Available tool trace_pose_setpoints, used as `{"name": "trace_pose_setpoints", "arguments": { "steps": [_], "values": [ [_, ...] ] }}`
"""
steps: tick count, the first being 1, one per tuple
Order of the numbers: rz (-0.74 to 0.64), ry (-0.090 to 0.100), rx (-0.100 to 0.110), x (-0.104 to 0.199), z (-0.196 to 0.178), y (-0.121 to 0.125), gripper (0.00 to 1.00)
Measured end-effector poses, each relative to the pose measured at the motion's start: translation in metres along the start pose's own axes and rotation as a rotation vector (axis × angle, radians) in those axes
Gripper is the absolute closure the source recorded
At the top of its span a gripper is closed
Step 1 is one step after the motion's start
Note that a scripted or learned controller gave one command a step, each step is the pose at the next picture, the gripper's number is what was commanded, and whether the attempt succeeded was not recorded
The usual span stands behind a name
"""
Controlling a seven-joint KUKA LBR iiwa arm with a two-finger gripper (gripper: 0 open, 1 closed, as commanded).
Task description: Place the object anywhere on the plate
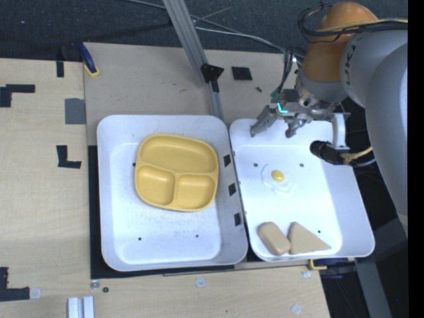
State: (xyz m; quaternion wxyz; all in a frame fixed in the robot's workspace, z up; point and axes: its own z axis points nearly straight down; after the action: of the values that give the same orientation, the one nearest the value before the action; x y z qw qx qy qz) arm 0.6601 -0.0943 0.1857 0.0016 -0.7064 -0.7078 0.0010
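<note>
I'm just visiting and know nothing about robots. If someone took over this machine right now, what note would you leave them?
Gripper: open, holding nothing, hanging over the far edge of the right bin.
Yellow plate: in the left bin, three compartments, nothing on it.
Right bin holds a fried egg in the middle, and a bread roll and a wedge-shaped slice near the front edge.
Done: nothing yet.
Left: pick one object, carry it over, set it on the plate.
</note>
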Motion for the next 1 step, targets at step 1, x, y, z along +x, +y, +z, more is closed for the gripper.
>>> {"name": "trace_pose_setpoints", "arguments": {
  "steps": [1],
  "values": [
    [0.000,0.000,-0.002,0.0001,-0.0010,0.0006,0.00]
  ]
}}
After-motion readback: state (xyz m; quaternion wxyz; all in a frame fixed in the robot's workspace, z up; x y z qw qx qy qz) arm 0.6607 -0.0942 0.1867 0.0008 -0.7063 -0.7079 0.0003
